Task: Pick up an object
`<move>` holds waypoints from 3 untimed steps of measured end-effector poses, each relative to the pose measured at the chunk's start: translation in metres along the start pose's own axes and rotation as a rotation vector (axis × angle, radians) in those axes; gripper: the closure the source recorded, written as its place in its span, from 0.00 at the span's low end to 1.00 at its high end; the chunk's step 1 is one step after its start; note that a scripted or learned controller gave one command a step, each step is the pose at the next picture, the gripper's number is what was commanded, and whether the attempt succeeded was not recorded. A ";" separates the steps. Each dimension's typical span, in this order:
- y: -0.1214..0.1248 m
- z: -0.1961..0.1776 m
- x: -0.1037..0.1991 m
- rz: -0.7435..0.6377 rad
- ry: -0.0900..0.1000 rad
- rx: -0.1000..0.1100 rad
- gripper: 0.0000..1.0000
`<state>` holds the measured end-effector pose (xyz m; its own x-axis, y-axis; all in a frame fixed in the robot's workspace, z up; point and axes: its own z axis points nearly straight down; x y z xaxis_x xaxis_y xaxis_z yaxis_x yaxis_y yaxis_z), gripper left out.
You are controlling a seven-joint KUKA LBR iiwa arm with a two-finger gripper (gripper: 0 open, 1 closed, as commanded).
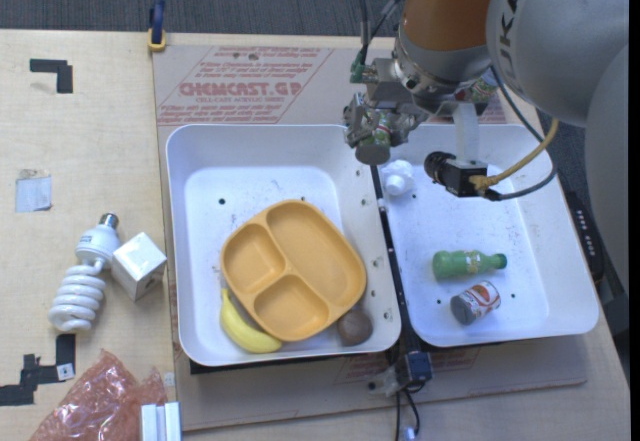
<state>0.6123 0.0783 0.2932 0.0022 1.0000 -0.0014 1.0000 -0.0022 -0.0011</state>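
Observation:
My gripper (373,136) hangs over the far end of the divider between the two bins. Just below and right of it, a small white object (398,179) lies in the right bin (556,229). Farther forward in that bin lie a green bottle (468,263) on its side and a small can (475,301). The left bin (182,219) holds an orange divided plate (292,271). A banana (245,327) pokes out under the plate's front-left edge, and a brown round object (352,327) sits at its front right.
Left of the bins, on the wooden bench, lie a spiral light bulb (80,284), a white cube (140,264) and a red mesh bag (95,399). The arm's grey body (560,19) fills the upper right above the right bin.

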 end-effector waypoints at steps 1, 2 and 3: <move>-0.030 -0.016 0.021 -0.004 0.001 -0.001 1.00; -0.025 0.003 0.022 -0.002 0.000 0.000 1.00; 0.002 0.014 0.048 -0.004 0.000 0.000 1.00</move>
<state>0.6144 0.1265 0.2791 -0.0018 1.0000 -0.0018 1.0000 0.0018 -0.0008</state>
